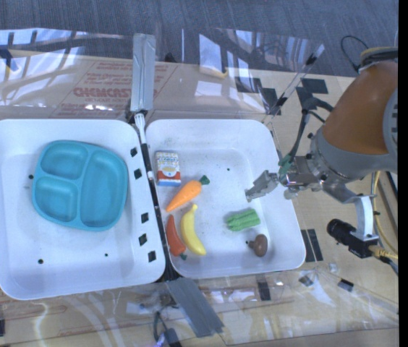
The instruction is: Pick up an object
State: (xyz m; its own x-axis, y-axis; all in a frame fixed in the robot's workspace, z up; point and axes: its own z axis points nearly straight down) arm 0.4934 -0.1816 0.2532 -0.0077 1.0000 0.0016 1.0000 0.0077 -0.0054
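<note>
Green ridged toy vegetable (242, 220) sits just below my gripper (260, 187); approach step, nothing between my jaws, spread I cannot tell; next, descend.

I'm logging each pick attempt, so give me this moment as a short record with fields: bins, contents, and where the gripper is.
left bin: holds a blue divided plate
right bin: holds six items
items: small carton, carrot, banana, red pepper, green vegetable, brown round piece
gripper: over the right bin's right side, above the green vegetable
held: nothing seen between the fingers
arm: enters from the right of the view
</note>
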